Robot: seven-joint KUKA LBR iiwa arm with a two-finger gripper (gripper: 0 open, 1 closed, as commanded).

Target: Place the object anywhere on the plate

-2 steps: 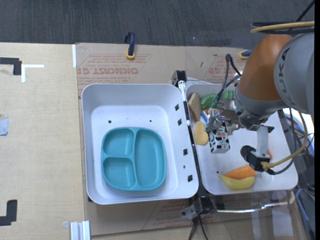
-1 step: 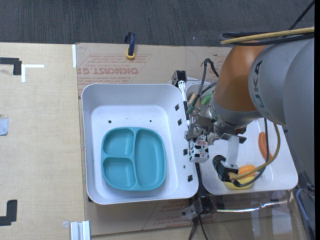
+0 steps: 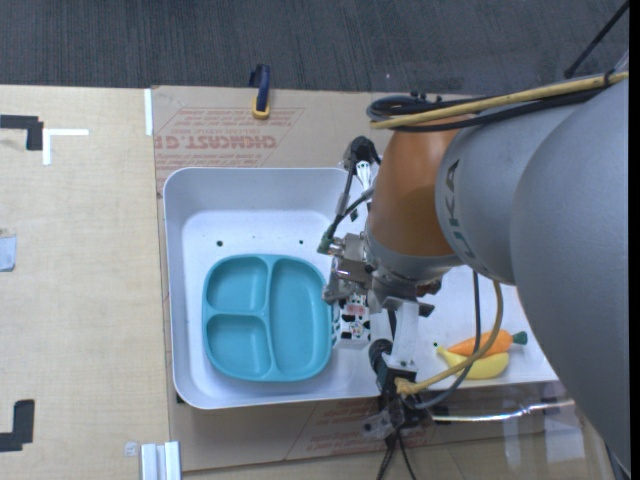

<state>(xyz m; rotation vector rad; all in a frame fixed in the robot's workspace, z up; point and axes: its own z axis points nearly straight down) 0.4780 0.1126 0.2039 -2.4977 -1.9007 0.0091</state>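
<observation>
Gripper (image 3: 352, 320) prob. hidden btwn bins, by plate (image 3: 268, 317).

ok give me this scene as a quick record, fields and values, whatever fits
plate: teal plate with three compartments, lying in the left white bin, nothing on it
objects: toy carrot and banana, side by side in the right bin
arm: grey arm with orange band, reaching over the divide between the bins
tool: near the plate's right edge, finger state unclear
task status: nothing placed on the plate yet
</observation>
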